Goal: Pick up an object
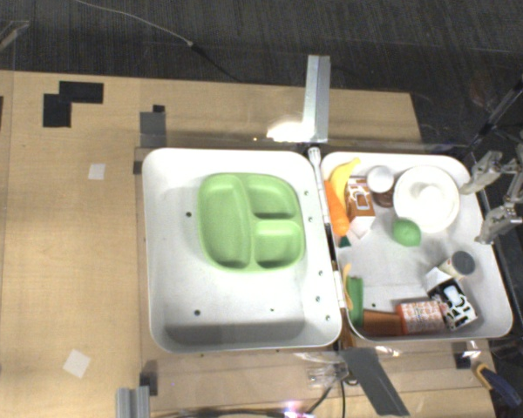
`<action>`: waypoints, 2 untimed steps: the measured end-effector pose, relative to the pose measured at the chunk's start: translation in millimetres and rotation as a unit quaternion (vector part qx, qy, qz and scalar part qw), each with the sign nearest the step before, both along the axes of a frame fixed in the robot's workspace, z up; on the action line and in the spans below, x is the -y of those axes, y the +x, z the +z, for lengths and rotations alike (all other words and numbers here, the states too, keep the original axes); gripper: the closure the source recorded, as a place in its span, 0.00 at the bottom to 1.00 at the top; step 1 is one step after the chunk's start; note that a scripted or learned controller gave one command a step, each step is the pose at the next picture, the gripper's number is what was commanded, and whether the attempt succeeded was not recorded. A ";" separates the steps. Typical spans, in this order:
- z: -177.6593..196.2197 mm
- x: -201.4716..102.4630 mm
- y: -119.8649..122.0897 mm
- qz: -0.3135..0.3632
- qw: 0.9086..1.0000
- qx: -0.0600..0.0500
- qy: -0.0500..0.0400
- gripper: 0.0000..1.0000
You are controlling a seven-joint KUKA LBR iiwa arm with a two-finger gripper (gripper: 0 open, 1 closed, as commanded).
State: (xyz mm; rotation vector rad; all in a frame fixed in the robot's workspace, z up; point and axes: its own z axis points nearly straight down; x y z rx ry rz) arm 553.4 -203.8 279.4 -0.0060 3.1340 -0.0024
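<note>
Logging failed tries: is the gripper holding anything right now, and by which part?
Nothing is held. The gripper sits at the right bin's right rim with no object between its fingers.

A gripper (pixel 504 197) at the right edge is partly cut off; small items crowding the right bin (pixel 497 307) blur together.

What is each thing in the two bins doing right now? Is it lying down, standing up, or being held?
green divided tray: lying flat in the left bin, nothing on it.
white bowl: resting in the right bin.
green ball: resting loose beside the bowl.
banana: lying against the right bin's far left corner.
red box: lying on its side near the front wall.
hand: at the right bin's right edge, holding nothing that I can see.
</note>
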 end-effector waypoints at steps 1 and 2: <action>-78.8 1.4 -33.9 0.000 1.000 -0.002 0.001 0.00; -160.6 2.6 -48.7 0.058 0.998 0.009 -0.004 0.00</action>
